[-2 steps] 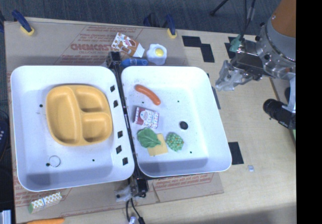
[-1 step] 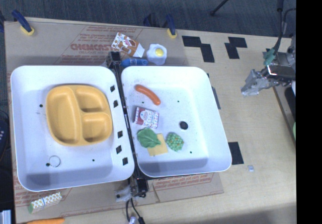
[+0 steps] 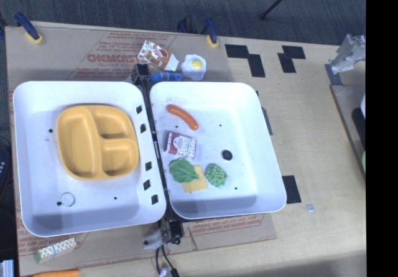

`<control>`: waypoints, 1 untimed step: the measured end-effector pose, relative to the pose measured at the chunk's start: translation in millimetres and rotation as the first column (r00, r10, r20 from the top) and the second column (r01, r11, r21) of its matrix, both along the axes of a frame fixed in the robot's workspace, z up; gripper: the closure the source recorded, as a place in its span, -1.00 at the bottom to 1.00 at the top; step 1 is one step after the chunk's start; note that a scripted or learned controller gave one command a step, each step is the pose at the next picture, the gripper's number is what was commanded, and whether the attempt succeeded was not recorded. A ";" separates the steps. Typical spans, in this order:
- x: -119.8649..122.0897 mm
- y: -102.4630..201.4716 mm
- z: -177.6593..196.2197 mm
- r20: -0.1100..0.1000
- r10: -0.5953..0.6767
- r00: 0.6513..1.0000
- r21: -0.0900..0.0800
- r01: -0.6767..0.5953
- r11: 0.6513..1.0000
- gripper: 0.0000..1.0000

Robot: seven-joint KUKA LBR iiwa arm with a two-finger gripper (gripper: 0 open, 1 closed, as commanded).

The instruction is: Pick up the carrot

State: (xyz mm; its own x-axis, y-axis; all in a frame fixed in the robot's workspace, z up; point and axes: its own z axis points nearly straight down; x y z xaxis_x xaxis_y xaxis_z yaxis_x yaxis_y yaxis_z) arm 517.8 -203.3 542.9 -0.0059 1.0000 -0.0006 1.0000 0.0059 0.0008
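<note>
The carrot (image 3: 182,116) lies flat on the floor of the right bin (image 3: 267,145), in its far-left part, near the wall it shares with the other bin. It is a short orange stick set at a slant, with nothing touching it and nothing on top of it.

Just below it in the picture sits a red-and-white packet (image 3: 180,144), close by but apart. Further toward the near wall are a green leaf (image 3: 183,170) resting against a yellow slice (image 3: 196,182), a round green lump of peas (image 3: 216,175) beside them, and a small dark disc (image 3: 226,155) on its own. The left bin (image 3: 25,145) holds a yellow divided tray (image 3: 96,142).

By my reading, the task is not yet begun in any way that shows: the carrot rests on the bin floor and nothing grips it. Whether the claw is open or closed I cannot tell. All of the work is left: reaching over the right bin, coming down on the carrot across its narrow width, closing and lifting. The open floor around the carrot should make the approach easy; the bin wall and the packet are its only close neighbours.
</note>
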 end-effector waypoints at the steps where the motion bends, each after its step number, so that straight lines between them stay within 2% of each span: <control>1: 21.7 -7.4 -121.5 -0.003 0.254 0.967 0.000 -0.254 0.967 1.00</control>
